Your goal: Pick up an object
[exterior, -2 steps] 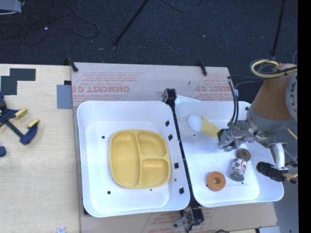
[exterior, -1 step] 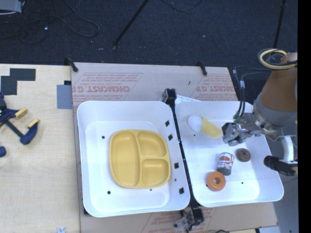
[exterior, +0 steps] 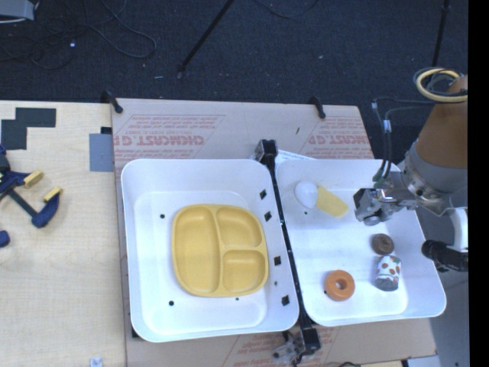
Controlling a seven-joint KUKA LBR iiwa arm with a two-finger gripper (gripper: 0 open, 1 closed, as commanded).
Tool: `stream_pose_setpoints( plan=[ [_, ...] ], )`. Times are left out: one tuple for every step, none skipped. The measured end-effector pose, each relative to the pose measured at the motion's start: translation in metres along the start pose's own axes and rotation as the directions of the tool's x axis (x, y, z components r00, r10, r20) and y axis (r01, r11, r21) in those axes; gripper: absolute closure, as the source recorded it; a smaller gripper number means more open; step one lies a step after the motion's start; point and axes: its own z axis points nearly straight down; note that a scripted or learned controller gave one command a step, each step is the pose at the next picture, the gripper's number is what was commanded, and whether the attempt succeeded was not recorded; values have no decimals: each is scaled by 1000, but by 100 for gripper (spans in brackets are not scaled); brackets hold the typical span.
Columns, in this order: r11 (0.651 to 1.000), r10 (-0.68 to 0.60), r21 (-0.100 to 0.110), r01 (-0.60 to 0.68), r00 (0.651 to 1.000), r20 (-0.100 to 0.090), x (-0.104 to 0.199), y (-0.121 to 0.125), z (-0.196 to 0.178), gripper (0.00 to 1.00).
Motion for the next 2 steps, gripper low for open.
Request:
stream_pose_setpoints(
  plan=[
    [1000, -4, 1, 4, 1000, -2, 59, 4, -9, 100],
    [1000, -2, 5, 2, 1000, -1, 107, -3, -2, 100]
  ],
)
